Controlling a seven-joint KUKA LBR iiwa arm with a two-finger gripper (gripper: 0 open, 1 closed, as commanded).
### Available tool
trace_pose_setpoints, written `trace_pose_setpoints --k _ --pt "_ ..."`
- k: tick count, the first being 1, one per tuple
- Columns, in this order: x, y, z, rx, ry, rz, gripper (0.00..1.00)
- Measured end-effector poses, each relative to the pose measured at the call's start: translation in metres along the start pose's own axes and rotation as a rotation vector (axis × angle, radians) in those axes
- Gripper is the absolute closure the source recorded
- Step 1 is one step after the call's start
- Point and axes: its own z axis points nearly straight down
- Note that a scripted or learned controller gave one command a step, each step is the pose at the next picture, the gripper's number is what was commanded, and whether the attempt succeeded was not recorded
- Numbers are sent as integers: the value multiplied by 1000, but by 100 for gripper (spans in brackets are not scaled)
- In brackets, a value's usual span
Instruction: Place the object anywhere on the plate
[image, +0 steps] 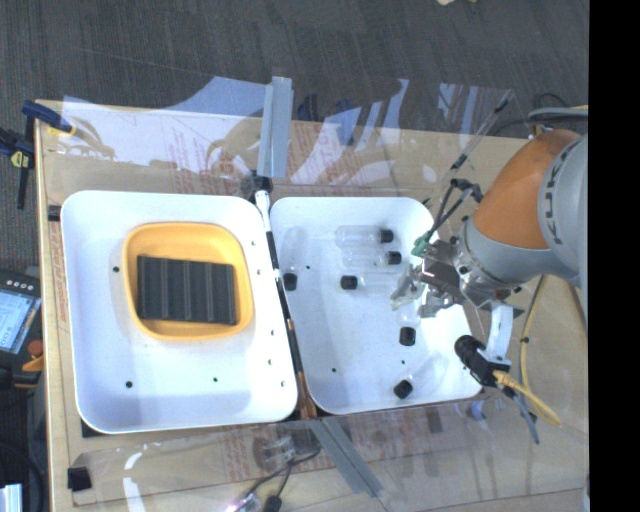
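The tool (425, 285), whose state cannot be told, hovers in the right bin (310, 385) among clear vials with black caps (365, 240), while the yellow plate (185, 240) lies toward nine o'clock in the left bin (90, 380).

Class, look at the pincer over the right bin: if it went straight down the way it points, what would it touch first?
Probably the white floor of the right bin, beside the clear bottles with black caps. The pincer points down there, though depth is hard to judge.
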Motion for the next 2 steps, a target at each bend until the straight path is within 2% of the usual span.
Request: trace_pose_setpoints --k 1,2 --pt "36 -20 -31 -3 -1 -69 100" --pt "74 19 -33 -3 -1 -253 100"
